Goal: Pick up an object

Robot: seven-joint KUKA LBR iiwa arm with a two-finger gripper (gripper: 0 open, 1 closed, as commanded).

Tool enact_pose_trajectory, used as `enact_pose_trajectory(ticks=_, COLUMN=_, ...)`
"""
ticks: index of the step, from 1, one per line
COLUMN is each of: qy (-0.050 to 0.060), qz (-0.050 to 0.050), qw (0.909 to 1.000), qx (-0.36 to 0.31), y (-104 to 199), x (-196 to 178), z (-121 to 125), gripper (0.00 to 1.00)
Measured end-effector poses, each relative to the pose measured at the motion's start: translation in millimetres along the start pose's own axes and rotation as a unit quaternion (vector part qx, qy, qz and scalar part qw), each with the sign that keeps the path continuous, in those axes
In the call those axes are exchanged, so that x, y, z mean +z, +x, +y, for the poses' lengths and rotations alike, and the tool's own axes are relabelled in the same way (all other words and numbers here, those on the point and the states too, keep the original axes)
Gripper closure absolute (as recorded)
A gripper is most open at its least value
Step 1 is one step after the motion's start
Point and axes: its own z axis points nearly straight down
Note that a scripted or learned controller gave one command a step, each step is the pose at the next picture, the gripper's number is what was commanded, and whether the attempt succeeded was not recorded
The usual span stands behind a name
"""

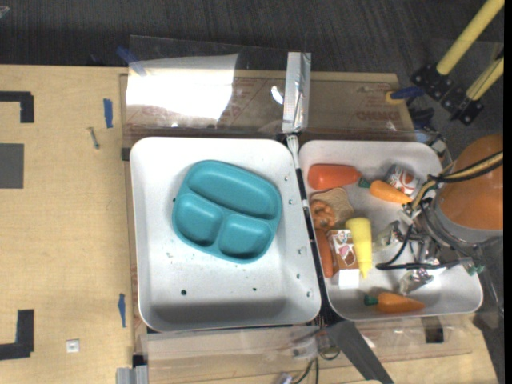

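Arm (472, 194) reaches in from right, orange band up top, wrist w/ cables angled down-left.

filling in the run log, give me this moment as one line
phase: reaching | gripper: over right bin, fingers unclear | nearest: yellow bottle, carrot | left bin: teal divided plate
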Motion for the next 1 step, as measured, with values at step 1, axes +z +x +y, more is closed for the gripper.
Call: enact_pose_trajectory(ticks=1, qy=-0.001, qz=0.006, qw=0.9997, qx=-0.023, y=-14.7, x=1.5, z=0.9, gripper=0.00)
